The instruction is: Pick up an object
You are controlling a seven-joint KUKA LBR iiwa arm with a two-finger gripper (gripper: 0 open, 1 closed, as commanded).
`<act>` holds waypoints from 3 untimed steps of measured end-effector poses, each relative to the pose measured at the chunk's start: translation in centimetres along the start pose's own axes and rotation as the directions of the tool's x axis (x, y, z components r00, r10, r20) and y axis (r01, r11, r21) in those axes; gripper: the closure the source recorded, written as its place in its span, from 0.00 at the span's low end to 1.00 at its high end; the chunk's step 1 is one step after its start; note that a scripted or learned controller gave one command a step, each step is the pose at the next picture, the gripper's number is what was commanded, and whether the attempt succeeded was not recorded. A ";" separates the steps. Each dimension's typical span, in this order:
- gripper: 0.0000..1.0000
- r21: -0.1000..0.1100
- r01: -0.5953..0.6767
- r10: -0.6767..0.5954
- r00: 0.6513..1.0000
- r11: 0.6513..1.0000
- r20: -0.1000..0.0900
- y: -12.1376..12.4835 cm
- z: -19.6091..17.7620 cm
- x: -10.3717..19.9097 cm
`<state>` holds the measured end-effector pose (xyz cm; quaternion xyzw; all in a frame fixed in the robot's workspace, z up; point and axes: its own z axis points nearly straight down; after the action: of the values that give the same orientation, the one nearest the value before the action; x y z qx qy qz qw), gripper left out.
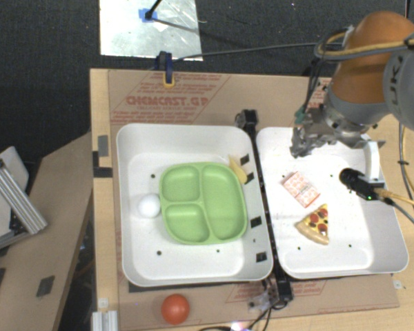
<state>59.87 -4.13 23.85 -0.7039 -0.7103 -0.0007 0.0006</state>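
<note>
The gripper (pixel 302 145) hangs over the far part of the right bin (pixel 393 254); whether it is wide or narrow cannot be told, and nothing shows in its grasp. The nearest candidates, a pink-and-white packet (pixel 300 188) and a toy pizza slice (pixel 314 224), lie apart on the bin floor, nearer the camera. Recommended: centre over the packet, align across its short side, then descend squarely.

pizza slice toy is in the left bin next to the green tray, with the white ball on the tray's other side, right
Not quite. The camera view shows the pizza slice in the right bin, below the pink packet. The green tray and white ball are in the left bin.
</note>
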 end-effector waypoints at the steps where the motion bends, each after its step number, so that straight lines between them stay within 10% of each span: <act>1: 1.00 0.002 -0.001 0.001 1.000 1.000 0.000 -2.5 1.0 3.8; 3: 1.00 0.001 0.002 -0.002 1.000 1.000 -0.001 -8.5 1.1 13.6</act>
<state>51.22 9.41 22.79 -0.7033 -0.7109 -0.0007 0.0014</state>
